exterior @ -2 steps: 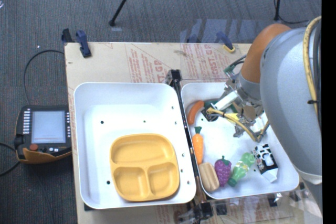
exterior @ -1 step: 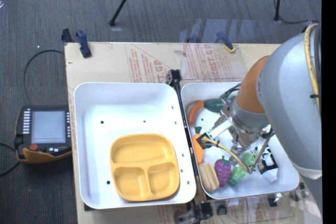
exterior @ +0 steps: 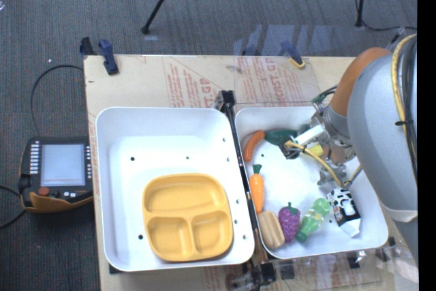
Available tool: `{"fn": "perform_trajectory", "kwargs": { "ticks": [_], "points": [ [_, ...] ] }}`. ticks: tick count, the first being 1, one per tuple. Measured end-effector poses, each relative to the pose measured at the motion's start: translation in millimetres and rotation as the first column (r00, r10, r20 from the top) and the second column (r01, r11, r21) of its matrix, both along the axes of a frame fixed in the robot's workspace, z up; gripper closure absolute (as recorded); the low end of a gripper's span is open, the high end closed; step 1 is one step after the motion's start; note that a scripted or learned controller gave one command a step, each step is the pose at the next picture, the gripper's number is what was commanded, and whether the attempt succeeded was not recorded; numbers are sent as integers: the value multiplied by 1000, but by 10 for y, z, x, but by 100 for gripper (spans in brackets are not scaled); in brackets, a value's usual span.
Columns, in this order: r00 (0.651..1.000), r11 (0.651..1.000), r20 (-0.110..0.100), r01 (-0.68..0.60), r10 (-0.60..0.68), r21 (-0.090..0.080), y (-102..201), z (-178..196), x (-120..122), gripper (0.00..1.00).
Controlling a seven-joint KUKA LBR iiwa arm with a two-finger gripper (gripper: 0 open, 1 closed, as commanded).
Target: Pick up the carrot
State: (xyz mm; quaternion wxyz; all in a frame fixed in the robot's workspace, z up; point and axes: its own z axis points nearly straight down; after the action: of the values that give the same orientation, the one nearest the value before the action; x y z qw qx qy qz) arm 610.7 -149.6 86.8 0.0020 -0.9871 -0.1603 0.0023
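1. The gripper [exterior: 332,167] hangs over the middle of the right bin [exterior: 373,215]; cables and wrist hide its tip, so whether it is open or closed cannot be told.
2. The carrot [exterior: 256,191] lies well to its left, against the bin's left wall, green top pointing up the view.
3. It looks like a light, stiff, smooth plastic toy; take it across the thick orange middle.
4. The wall crowds one side. A sausage [exterior: 253,144] sits just above, a bread roll [exterior: 272,229] and grapes [exterior: 289,220] just below.
5. The green bottle [exterior: 312,218] and milk carton [exterior: 343,209] lie farther right; the yellow plate [exterior: 189,217] occupies the left bin.
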Motion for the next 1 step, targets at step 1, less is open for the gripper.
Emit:
{"fn": "perform_trajectory", "kwargs": {
  "ticks": [1],
  "points": [
    [996, 996, -4, 93, -93, 2, -147, -10, -542, 0]
  ]
}}
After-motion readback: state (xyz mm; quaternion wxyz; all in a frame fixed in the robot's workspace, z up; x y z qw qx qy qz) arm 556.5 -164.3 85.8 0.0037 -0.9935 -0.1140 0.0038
